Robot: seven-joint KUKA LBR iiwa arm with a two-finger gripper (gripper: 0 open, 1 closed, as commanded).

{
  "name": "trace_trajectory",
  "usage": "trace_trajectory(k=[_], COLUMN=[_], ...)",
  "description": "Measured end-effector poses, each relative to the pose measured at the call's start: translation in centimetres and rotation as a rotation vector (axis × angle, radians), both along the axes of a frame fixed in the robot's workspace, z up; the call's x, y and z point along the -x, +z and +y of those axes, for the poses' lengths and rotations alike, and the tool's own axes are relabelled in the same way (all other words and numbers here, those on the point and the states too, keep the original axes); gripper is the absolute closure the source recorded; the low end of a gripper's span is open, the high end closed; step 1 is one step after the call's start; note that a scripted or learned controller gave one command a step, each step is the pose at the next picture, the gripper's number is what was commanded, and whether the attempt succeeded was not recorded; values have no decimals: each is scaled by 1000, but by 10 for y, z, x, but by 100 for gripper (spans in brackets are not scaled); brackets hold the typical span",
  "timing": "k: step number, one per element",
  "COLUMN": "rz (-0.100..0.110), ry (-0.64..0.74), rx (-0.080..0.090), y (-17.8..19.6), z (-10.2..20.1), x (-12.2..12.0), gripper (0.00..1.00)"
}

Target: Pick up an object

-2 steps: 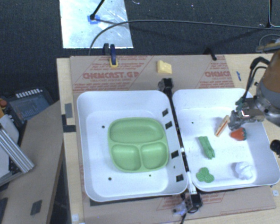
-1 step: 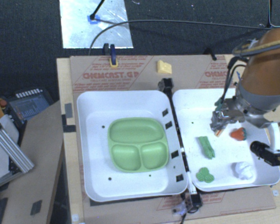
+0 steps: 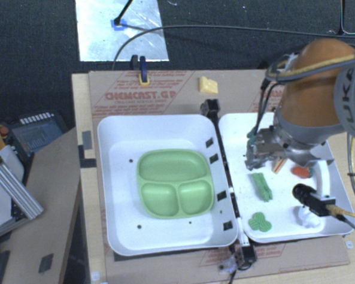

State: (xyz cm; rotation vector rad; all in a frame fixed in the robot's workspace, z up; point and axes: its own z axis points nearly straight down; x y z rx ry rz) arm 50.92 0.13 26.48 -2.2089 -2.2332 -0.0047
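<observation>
Dark carpet point(image 3: 28, 51) is spreading beyond the far edge of a cardboard-covered bench point(image 3: 162, 91), a shiny metal sheet point(image 3: 119, 28) is lying on it, and a tan side table point(image 3: 43, 206) is standing left.

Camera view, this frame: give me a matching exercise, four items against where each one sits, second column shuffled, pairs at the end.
Items:
1. green divided plate
2. green stick-shaped piece
3. green round piece
4. yellow block

Places:
A. near front edge of the right bin
B. on the cardboard behind the bins
C. middle of the left bin
D. in the right bin, just below the gripper

Pairs: 1-C, 2-D, 3-A, 4-B
</observation>
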Motion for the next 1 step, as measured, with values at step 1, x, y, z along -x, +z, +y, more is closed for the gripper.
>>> trace_trajectory(k=[1], rz=[3], ry=[-1], rx=[0], y=[-19], z=[59], x=[4], gripper=[100])
